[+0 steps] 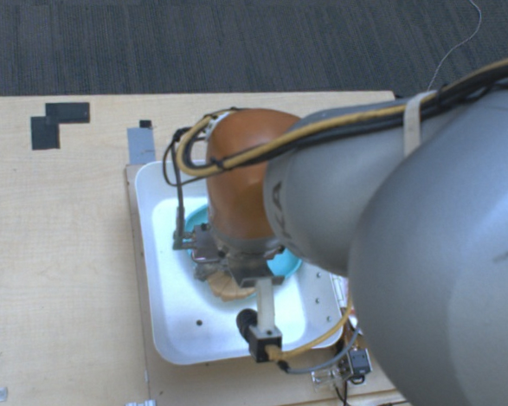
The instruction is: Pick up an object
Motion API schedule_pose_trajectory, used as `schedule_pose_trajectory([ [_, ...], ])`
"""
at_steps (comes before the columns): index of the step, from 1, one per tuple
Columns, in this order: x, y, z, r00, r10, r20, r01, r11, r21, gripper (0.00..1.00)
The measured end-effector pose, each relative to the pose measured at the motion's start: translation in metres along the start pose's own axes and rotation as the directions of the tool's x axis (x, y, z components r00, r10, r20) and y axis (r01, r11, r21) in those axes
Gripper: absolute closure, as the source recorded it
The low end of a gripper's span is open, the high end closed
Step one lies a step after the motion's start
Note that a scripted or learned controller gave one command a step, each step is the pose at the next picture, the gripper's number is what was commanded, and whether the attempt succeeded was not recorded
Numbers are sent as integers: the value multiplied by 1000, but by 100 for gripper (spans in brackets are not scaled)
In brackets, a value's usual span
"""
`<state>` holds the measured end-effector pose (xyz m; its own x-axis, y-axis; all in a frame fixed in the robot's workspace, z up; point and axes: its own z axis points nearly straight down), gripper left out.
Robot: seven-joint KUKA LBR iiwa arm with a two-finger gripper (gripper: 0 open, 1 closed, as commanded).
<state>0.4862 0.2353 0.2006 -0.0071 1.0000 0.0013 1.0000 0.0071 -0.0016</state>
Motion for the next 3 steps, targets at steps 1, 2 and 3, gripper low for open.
schedule_pose_trajectory([
  [1,1,1,-10,1000,-5,-1,5,1000,-1,100],
  [2,0,14,-4,1000,1,0,-1,1000,-2,100],
  [3,0,14,-14,1000,-5,-2,5,1000,-3,100],
])
